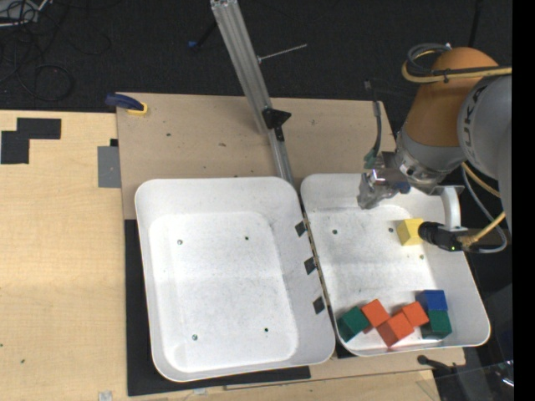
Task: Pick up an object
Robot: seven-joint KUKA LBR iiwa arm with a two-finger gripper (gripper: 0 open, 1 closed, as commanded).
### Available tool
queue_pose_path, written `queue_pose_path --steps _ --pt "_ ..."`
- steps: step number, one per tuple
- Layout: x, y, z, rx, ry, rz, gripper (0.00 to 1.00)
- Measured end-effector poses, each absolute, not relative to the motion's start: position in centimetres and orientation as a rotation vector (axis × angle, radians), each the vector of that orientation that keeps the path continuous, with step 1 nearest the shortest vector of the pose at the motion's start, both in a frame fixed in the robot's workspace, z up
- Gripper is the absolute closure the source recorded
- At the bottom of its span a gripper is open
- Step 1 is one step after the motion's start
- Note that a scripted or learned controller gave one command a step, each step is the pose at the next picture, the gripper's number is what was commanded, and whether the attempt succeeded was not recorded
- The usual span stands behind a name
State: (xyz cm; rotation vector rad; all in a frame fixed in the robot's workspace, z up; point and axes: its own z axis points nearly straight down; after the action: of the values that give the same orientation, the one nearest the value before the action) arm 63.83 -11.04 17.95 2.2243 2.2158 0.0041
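My gripper [370, 195] hangs over the far part of the right bin [368, 249], with nothing seen in it. A yellow block [408, 232] lies to its right on the bin floor, a short way off. Along the bin's near edge sits a cluster of blocks: a green one [354, 322], an orange one [375, 312], a red-orange one [395, 329], another orange one [415, 314], a blue one [433, 299] and a dark green one [438, 325].
The left bin [167, 215] lies beside the right one, with black clips [310, 265] along the shared edge. A slanted metal rail [251, 73] rises behind the bins. The arm's orange band [443, 111] looms at the right.
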Motion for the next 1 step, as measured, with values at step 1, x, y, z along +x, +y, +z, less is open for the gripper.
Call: queue_pose_path --steps 1 --pt "63.59 -10.77 24.21 2.219 2.22 0.005 1.0"
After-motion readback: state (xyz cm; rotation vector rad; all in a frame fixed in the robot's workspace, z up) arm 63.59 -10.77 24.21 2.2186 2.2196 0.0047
